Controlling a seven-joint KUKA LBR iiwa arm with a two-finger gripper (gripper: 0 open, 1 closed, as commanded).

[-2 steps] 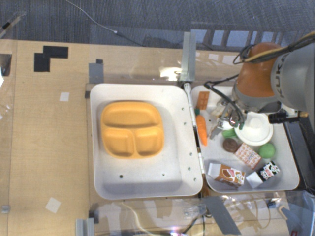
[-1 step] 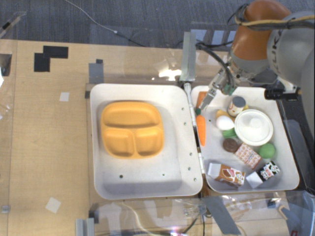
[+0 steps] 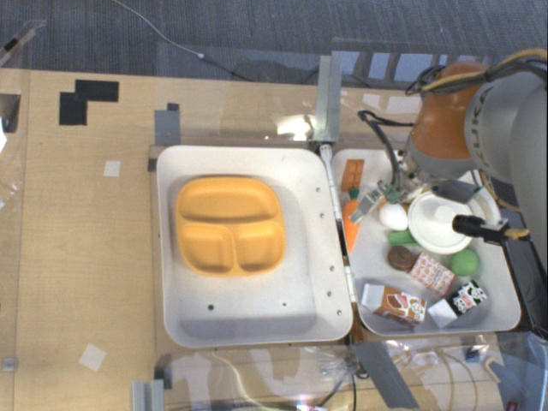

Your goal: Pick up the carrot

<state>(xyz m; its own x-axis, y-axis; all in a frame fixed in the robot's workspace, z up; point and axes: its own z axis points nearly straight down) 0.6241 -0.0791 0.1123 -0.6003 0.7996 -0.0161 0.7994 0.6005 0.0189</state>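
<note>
Right bin (image 3: 505, 319), right of frame centre: crowded. The carrot (image 3: 350, 215) lies at the bin's left edge, orange body running down along the wall that divides the two bins, green top toward the upper end. Just above it, an orange-brown rectangular block (image 3: 352, 175). Just right of it, a white egg-shaped item (image 3: 394, 217), then a white round cup or bowl (image 3: 438, 223). Lower down: a dark brown round piece (image 3: 401, 258), a green ball (image 3: 465, 262), a pink patterned packet (image 3: 431, 274), a brown carton (image 3: 402, 306), a small black-and-white cow-print carton (image 3: 467, 297).

Left bin (image 3: 248, 328), centre frame: a yellow divided tray (image 3: 229, 224), well apart from the carrot.

The gripper (image 3: 374, 199) sits low at the upper left of the right bin, just beside the carrot's green end. Its state: cannot tell; the tip is small and cluttered. Nothing reads as held.

Judgement on the step: this is the approach and closing on the carrot. The carrot hugs the bin wall, so the grip should span its narrow width, with one side slipping between carrot and wall. Aiming at mid-body rather than the green top would likely give a firmer hold. Risks: catching the wall, or nudging the egg or the block. A straight lift should clear the neighbours.
</note>
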